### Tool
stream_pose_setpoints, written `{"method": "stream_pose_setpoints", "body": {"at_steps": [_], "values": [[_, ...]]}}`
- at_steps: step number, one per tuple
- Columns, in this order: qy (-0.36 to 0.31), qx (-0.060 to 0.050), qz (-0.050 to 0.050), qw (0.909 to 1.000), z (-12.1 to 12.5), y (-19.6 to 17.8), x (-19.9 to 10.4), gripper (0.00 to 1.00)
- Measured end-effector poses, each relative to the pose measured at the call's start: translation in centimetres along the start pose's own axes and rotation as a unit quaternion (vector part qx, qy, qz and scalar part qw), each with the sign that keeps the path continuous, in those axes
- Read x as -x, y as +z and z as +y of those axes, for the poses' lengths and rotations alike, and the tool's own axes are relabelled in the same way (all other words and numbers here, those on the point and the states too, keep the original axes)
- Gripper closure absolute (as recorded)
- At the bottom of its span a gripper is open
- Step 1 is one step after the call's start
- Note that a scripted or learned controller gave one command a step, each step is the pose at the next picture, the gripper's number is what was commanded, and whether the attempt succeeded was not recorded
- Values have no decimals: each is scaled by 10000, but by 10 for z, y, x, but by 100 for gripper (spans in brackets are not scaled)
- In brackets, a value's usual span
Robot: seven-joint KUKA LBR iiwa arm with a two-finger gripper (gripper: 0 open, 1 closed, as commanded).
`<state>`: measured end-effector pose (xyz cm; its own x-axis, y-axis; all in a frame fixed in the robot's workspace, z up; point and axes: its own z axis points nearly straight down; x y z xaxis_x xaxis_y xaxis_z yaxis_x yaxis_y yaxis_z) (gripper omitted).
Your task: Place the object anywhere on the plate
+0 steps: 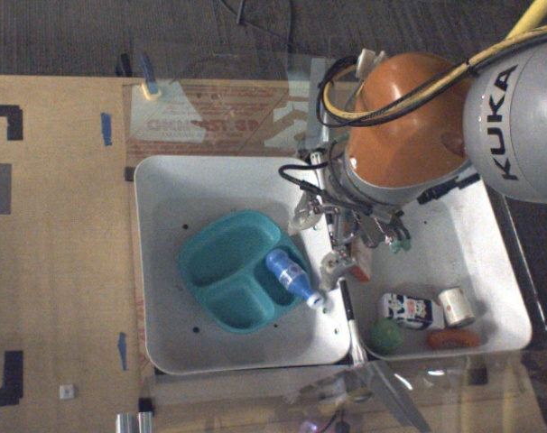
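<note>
The small blue plastic bottle (290, 278) lies on the right rim of the teal divided plastic plate (230, 276), so placing looks done, and the tool (338, 264), grip state untellable, should next lift clear.

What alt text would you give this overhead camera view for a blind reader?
A blue bottle lies on a teal plate in the left white bin, the robot gripper just right of it. The right bin holds four small items.
</note>
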<state>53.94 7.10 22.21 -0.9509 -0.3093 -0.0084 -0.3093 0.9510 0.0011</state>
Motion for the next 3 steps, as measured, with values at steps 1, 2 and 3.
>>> {"method": "stream_pose_setpoints", "body": {"at_steps": [1, 2, 3], "values": [[11, 5, -45, 10000, 0, -11, 2, 100], [329, -12, 7, 9995, -50, -189, -41, 100], [281, -15, 12, 9996, -119, -153, -85, 100]]}}
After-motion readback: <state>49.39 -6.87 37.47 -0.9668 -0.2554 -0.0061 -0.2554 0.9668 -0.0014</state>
